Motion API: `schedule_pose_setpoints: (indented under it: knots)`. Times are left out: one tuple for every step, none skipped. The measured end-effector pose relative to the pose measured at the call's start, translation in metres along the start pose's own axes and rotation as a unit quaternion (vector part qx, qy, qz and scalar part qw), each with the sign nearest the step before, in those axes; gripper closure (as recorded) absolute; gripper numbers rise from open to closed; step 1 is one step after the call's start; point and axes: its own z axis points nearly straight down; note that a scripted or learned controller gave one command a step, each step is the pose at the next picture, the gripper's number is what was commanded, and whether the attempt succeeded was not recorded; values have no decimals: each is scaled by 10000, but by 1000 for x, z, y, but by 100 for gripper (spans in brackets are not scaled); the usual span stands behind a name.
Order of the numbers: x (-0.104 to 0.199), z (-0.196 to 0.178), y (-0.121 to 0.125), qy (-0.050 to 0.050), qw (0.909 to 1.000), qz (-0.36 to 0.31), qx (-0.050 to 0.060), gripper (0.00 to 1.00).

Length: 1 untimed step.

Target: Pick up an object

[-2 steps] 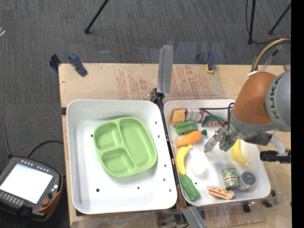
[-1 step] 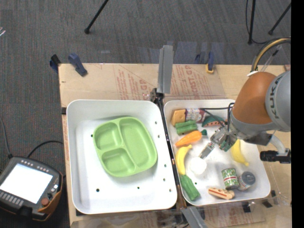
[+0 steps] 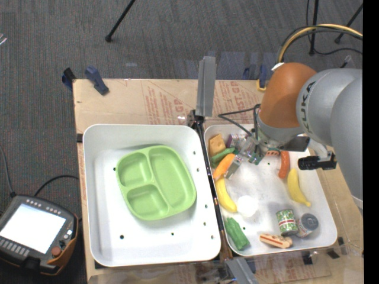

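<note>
My gripper (image 3: 238, 157) hangs low over the far left part of the right bin (image 3: 323, 209), below the orange band of the arm. Its tip is just beside an orange carrot (image 3: 223, 167) and a green pepper (image 3: 221, 155), with a tan cracker (image 3: 216, 142) behind them. I cannot make out anything held in it. A yellow banana (image 3: 225, 196) lies along the bin's left wall, with a white round piece (image 3: 247, 206) to its right. Right of the gripper lie a red sausage (image 3: 284, 164) and a second banana (image 3: 296, 187).
Near the right bin's front lie a green cucumber (image 3: 238, 233), a hot dog (image 3: 275, 240), a green can (image 3: 286, 222) and a grey can (image 3: 308, 222). The left bin (image 3: 100, 229) holds a green divided plate (image 3: 156, 182). A tablet (image 3: 32, 229) sits at lower left.
</note>
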Motion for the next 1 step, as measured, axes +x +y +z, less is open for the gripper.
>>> schedule_pose_setpoints:
  knots:
    - [3,-1,-1,-16,9998,181,-12,0]
